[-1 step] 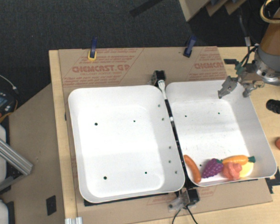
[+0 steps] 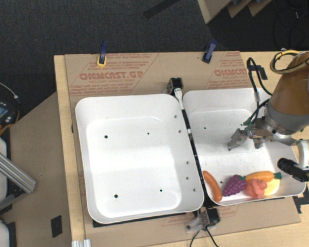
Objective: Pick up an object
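Dark carpet surrounds the cardboard-topped bench (image 2: pixel 141 69), where two white bins sit side by side. From where I stand, the gripper (image 2: pixel 244 140) hangs over the right bin (image 2: pixel 216 112), its fingers spread apart with nothing between them. Below it, along the bin's near wall, lie the toys: an orange sausage shape (image 2: pixel 212 185), purple grapes (image 2: pixel 233 185), a carrot (image 2: pixel 261 176) and a pink-and-yellow piece (image 2: pixel 261 188). Well to its left sits the left bin (image 2: pixel 92 113).
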You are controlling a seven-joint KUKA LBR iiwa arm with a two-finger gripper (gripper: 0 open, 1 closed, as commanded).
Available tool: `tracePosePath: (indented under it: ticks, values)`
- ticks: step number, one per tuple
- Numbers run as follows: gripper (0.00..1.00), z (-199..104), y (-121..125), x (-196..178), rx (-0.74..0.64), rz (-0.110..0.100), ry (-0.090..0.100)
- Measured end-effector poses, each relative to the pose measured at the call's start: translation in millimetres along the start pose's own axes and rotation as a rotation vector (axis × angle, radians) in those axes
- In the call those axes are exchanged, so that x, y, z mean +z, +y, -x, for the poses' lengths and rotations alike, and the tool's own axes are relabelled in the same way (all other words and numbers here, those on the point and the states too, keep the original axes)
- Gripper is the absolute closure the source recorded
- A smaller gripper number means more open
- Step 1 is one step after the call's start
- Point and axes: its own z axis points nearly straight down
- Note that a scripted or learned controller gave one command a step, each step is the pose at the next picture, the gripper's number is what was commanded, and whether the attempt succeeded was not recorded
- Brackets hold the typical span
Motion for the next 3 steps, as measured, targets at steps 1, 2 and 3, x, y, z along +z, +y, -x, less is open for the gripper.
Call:
tracePosePath:
  ticks: [1,2,3]
  values:
    - [0.00,-64.4,-45.3,43.1,-0.003,0.011,-0.004]
    - [0.00,-0.4,-60.2,33.9,0.004,0.015,-0.009]
    - [0.00,-4.3,-59.3,34.5,0.000,0.015,-0.006]
